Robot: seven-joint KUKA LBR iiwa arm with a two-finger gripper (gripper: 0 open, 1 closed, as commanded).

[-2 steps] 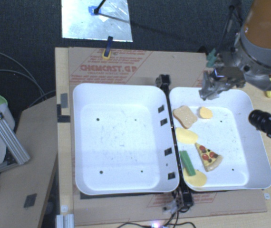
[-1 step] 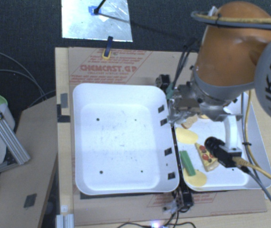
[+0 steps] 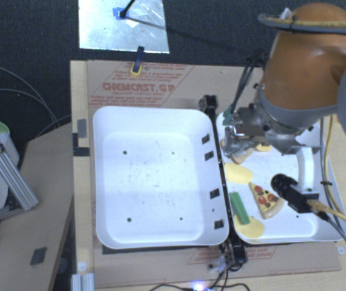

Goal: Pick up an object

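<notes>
Dark carpet floor (image 3: 27,23) surrounds the bench, with what looks like a metal sheet (image 3: 123,16) lying on it.

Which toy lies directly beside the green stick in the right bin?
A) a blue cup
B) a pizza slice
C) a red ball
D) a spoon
B: the triangular toy pizza slice with red dots lies just right of the green plastic stick on the right white bin's floor.

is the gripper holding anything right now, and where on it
It cannot be told. The gripper is low in the right bin, over a pale item at the bin's left wall, but the wrist hides any contact.
</notes>
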